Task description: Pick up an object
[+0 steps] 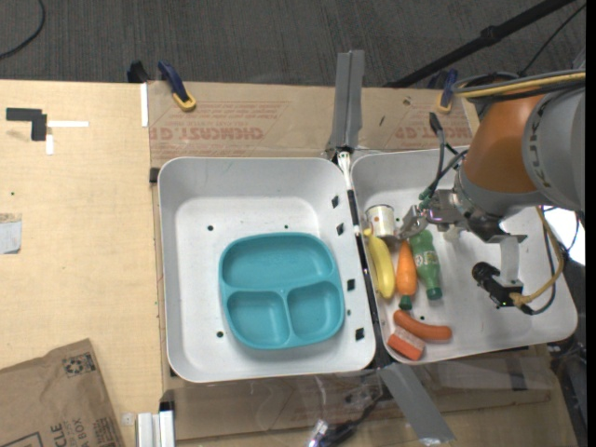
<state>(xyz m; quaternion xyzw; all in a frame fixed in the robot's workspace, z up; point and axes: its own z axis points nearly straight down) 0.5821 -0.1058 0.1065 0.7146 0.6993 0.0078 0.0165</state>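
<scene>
The claw hovers over the green plastic bottle beside the orange carrot; grip state unclear

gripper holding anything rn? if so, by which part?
Cannot tell. The gripper sits low in the right bin, just above the green bottle and carrot, beside the banana. Its tips are too small to read, and nothing looks lifted.

The two bins are white. The divided plate is turquoise. The banana is yellow, the carrot orange, the bottle green and the sausage orange-red. The surface is pale brown cardboard with red printed letters.
</scene>
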